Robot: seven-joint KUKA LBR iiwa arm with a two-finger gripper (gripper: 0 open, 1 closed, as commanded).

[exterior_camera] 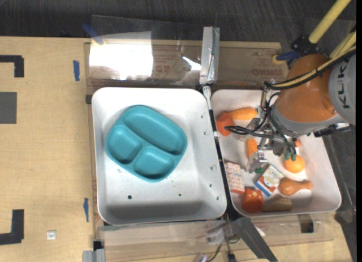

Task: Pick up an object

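My gripper (261,157) hangs low over the middle of the right bin (331,170), below the arm's orange band (305,97). Loose toy foods lie around it. An orange carrot-like piece (236,117) lies at the bin's far left, and a small orange piece (251,146) sits just left of the gripper. An orange fruit with a green stem (294,164) is to its right. A small white, blue and red box (270,179) lies right under the gripper tip. I cannot tell whether anything is held.
A tan drumstick (294,186), a red item (253,199), a brown piece (277,203) and a patterned card (234,177) fill the right bin's near side. The left bin (113,198) holds a teal divided plate (146,142). A metal divider post (209,54) stands behind the bins.
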